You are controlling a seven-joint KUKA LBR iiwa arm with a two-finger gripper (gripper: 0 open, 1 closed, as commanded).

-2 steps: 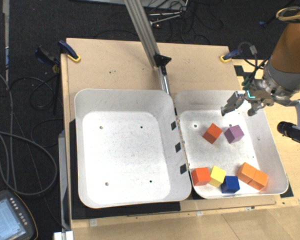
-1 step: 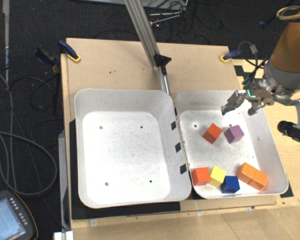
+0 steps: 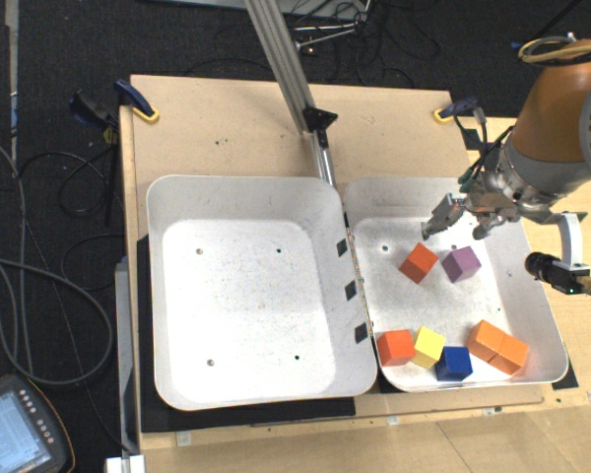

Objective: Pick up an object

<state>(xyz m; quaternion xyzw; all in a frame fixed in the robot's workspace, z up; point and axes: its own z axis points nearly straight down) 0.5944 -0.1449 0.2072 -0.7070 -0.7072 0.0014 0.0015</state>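
Hovering over the far part of the right bin (image 3: pixel 547 313), the claw (image 3: pixel 461 223) has its two fingers spread wide with nothing between them. One fingertip pokes toward the left, the other sits a bit to its right, and both are up above the blocks, not touching any that I can see.

Just near of the claw sit two loose cubes side by side: an orange-red cube (image 3: pixel 419 262) on the left and a purple cube (image 3: pixel 460 263) on the right, close together but apart.

Further toward the near edge of that bin there's a little row: a second orange-red cube (image 3: pixel 396 347) at the left, a yellow cube (image 3: pixel 428 346) right next to it, a blue cube (image 3: pixel 454 363) tucked up against the yellow one, and a bigger orange block (image 3: pixel 497 346) off to the right by the bin's corner.

The left bin (image 3: pixel 241 294) sits right beside it on the tan wooden surface (image 3: pixel 227 126). The grey arm with its orange band (image 3: pixel 561 111) comes in from the right.
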